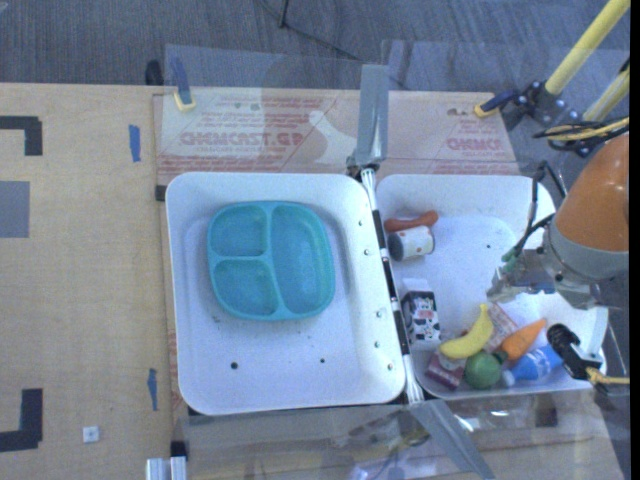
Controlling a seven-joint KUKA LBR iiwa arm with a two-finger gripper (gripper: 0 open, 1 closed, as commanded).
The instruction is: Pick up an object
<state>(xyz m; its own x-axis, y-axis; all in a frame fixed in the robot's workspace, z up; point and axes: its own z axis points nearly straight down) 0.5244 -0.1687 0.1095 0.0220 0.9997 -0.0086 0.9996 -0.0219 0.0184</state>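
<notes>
The gripper [508, 286] hangs over the right bin [470, 243], its jaws' state impossible to tell, and the nearest object, a banana [470, 337], lies just below-left of it, long axis running diagonally toward the bin's front clutter.

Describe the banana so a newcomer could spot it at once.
Look in the right bin, at the pile in its near corner. The banana lies there, curved and yellow, between the cow-print carton and the carrot, above the green ball. Nothing else there is yellow.
</notes>
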